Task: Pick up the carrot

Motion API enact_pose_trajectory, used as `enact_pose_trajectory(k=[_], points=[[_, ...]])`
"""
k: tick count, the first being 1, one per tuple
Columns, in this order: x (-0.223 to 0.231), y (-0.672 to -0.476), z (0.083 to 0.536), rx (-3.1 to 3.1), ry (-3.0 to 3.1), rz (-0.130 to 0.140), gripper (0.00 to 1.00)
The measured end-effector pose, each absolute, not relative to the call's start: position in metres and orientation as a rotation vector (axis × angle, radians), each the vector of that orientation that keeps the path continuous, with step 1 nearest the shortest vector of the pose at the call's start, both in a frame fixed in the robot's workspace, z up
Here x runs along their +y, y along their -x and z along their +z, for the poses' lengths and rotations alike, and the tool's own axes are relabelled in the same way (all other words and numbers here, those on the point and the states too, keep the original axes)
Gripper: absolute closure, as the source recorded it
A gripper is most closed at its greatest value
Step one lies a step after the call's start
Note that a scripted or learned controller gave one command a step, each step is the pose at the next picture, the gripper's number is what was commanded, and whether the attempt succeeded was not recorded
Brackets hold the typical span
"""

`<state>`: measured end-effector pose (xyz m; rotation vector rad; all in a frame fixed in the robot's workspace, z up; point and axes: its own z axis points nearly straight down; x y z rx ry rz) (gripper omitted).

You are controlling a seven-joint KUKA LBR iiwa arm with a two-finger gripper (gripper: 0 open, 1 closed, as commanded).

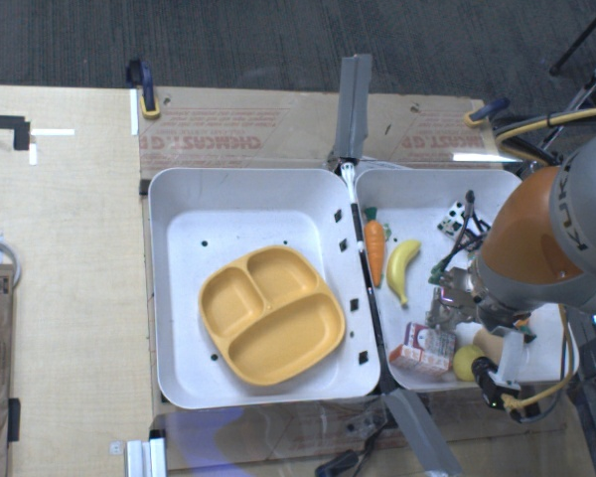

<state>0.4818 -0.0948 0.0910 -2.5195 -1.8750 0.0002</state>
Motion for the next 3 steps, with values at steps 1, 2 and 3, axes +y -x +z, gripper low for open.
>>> enact_pose_trajectory(k=[1, 2, 3], points=[[-0.095, -0.481, 0.097, -1.868, 2.519, 0.005, 1.0], [-0.005, -0.478, 0.19, -1.232, 2.889, 0.009, 1.0], [0.075, -0.478, 0.227, -1.046, 2.963, 0.011, 1.0]])
